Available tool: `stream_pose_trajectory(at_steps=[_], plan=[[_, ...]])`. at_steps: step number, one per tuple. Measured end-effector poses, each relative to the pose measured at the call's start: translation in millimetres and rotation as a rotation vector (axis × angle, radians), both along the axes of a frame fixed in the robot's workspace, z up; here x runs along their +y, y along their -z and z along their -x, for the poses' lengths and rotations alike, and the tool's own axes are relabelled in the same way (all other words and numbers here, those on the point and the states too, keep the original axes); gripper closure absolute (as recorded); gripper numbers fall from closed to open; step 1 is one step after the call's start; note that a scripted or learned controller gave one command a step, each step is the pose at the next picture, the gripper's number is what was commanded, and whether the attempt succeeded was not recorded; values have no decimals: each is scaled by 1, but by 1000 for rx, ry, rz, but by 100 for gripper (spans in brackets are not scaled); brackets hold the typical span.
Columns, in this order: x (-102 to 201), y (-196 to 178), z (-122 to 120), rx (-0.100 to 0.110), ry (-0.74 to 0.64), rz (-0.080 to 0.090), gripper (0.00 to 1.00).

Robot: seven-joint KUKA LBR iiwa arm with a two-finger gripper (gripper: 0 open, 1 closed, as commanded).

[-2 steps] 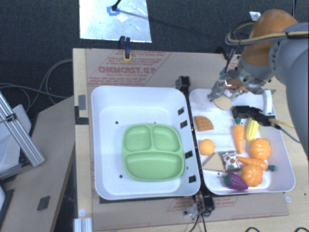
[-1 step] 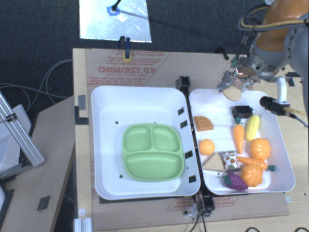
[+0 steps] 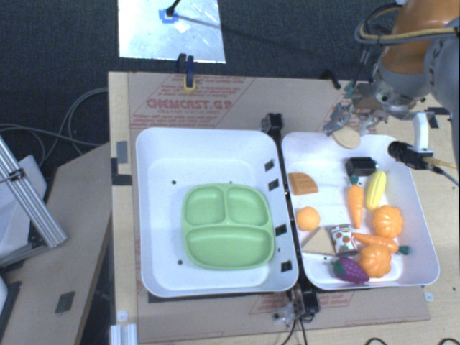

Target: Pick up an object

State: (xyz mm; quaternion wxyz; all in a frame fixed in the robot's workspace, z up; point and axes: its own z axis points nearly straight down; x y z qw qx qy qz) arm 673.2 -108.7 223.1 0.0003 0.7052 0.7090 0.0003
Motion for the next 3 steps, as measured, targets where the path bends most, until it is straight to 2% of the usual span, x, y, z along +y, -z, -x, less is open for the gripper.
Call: stream_pose_trajectory(at_steps=[1, 2, 3], plan=[[41, -9, 29, 2, -4, -2, 100], [84, 6, 58, 6, -3, -2, 100], [127, 5, 79, 5, -3, -2, 100]])
